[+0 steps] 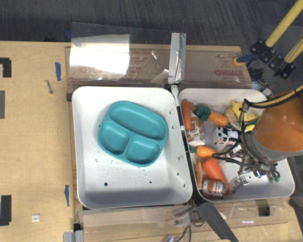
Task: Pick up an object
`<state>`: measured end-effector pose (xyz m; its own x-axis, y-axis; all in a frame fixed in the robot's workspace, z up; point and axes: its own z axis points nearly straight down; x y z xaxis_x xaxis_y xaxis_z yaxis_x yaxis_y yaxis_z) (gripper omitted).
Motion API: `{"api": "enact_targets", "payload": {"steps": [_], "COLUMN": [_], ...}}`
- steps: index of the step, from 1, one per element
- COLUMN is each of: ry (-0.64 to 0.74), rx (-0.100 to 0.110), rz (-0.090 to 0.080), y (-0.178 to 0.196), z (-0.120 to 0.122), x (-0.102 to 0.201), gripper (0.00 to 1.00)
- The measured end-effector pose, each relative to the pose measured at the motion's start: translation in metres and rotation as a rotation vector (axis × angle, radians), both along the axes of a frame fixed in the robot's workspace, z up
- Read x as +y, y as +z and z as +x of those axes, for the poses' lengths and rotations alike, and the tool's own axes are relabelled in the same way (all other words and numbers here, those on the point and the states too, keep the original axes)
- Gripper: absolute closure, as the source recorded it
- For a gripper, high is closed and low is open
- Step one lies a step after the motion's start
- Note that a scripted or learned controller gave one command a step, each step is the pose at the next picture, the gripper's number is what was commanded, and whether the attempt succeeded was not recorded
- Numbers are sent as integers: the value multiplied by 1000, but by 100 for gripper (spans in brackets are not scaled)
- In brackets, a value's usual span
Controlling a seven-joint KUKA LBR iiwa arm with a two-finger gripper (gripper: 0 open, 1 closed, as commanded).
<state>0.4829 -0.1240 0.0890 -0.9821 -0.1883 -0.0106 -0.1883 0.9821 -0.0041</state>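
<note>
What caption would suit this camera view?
KUKA arm's end effector lowered into cluttered right bin; teal divided plate alone in left bin.

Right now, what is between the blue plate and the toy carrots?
In the camera view, bare white bin floor, then the two bins' touching rims, separate the teal plate from the carrots.
</note>
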Motion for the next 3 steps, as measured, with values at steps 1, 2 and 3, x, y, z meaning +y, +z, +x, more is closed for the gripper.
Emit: {"api": "enact_targets", "payload": {"steps": [1,2,3], "ry": [-21,40,27], "rx": [-5,-33,-49], "rz": [-2,-11,-16], "y": [109,29,21], "z": [74,77,57], "x": [-49,-25,-3], "gripper": [0,0,0]}}
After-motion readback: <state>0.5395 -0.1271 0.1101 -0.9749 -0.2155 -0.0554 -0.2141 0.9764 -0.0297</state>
